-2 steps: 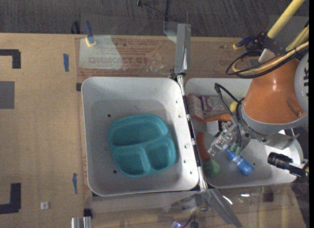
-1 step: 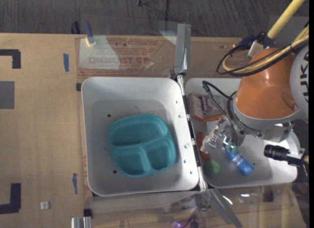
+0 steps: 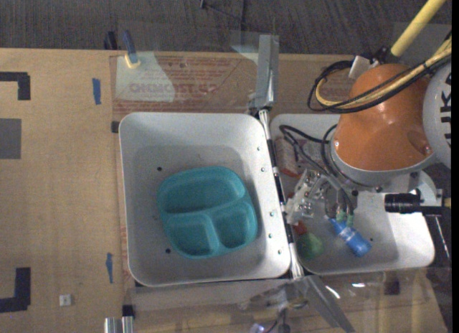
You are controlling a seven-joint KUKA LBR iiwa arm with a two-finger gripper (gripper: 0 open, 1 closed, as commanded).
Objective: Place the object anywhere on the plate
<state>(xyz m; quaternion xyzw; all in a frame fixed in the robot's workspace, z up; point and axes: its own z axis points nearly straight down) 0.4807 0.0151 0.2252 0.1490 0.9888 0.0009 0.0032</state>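
1. Bench (image 3: pixel 57 181): bare tan surface with black and blue tape marks, lying left of both bins.
2. Left bin (image 3: pixel 136 195): shallow, white, with raised walls on all sides and open floor around its contents.
3. Plate (image 3: pixel 206 211): teal, with 3 compartments, resting on the left bin's floor, tilted slightly in plan. Its rim is low, so a release from above looks workable over any compartment.
4. Dividing walls: the 2 bins meet between the plate and the arm; judged the main edge to clear when carrying across.
5. Right bin (image 3: pixel 401 249): holds several small items under the arm.
6. Green object (image 3: pixel 310 244): small, red-topped, near the right bin's left wall. Which item is the task's thing cannot be told.
7. Gripper (image 3: pixel 310 199): low over the right bin's left part, just above the green object; whether its claw is open or closed cannot be told.
8. Blue object (image 3: pixel 351 238): elongated, apparently light rigid plastic, possibly slippery; best pinched across its narrow middle.
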